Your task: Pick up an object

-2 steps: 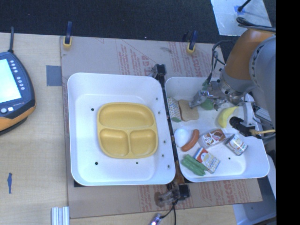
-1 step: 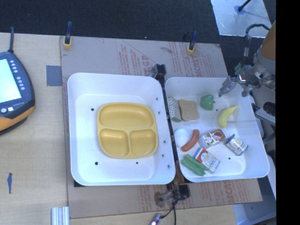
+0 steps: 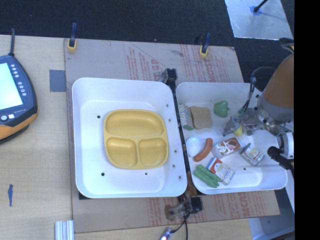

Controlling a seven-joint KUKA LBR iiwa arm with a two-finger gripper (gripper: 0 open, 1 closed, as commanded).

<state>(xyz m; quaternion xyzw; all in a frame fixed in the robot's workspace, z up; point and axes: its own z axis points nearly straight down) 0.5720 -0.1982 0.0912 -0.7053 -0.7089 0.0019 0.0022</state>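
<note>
Over the right bin's (image 3: 280, 183) right edge, I am watching the gripper (image 3: 239, 126) hanging low beside a small yellow piece (image 3: 238, 131); I cannot tell its state, so I am claiming no grasp. Candidates are lying loose for picking: green pepper (image 3: 220, 108), bread slice (image 3: 201, 117), sausage (image 3: 202, 149), green pod (image 3: 206, 176). Yellow tray (image 3: 135, 138) is filling the left bin (image 3: 85, 149).

wooden bench (image 3: 35, 184), dark carpet floor (image 3: 125, 9)
</note>
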